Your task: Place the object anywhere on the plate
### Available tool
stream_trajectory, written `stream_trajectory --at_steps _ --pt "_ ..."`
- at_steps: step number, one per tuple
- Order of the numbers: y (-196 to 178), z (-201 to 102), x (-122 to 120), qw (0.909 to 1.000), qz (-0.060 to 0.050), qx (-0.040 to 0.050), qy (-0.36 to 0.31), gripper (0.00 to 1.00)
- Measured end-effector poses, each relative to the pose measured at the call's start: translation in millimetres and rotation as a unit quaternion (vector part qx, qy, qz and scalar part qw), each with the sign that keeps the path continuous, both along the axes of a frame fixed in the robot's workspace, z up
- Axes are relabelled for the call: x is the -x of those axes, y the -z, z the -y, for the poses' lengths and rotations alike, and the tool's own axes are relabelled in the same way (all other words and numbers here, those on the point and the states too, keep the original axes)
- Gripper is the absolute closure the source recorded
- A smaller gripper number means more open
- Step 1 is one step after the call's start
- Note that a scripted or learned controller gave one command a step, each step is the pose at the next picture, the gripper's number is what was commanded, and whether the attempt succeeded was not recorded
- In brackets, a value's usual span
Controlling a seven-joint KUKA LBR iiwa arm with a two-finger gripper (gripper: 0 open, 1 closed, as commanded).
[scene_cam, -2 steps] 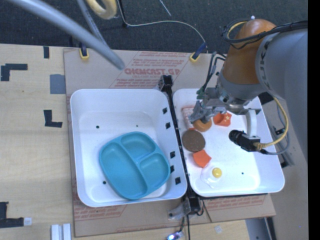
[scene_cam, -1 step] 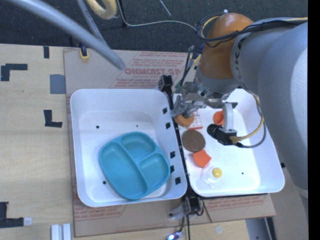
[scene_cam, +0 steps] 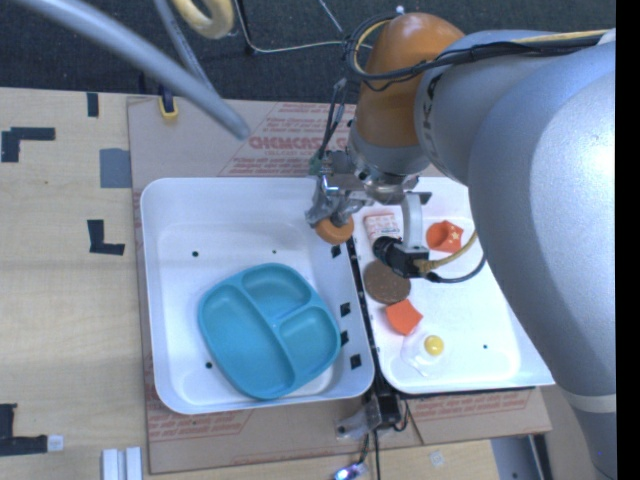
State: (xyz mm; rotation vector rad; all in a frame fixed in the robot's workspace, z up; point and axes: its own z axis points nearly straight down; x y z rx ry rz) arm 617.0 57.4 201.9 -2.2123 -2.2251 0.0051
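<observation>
Gripper [scene_cam: 331, 211] clasps orange object [scene_cam: 334, 230] beyond the blue plate [scene_cam: 268, 329].

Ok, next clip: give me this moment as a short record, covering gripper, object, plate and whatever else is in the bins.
gripper: above the left bin's right edge, an orange round object at its fingertips
grasp: object appears held between the fingers
plate: blue divided plate in left bin, nothing on it
right bin: brown disc, orange block, small yellow ball, orange piece
task: not yet done
</observation>
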Motion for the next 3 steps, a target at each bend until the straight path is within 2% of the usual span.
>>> stream_trajectory --at_steps 1,2,3 --pt "0 -47 -12 1.0000 0.000 0.0001 0.000 1.00" --pt "-20 -108 -19 1.0000 0.001 -0.0004 -0.001 1.00" --pt "-19 -103 -19 1.0000 0.000 0.0012 0.002 0.00"
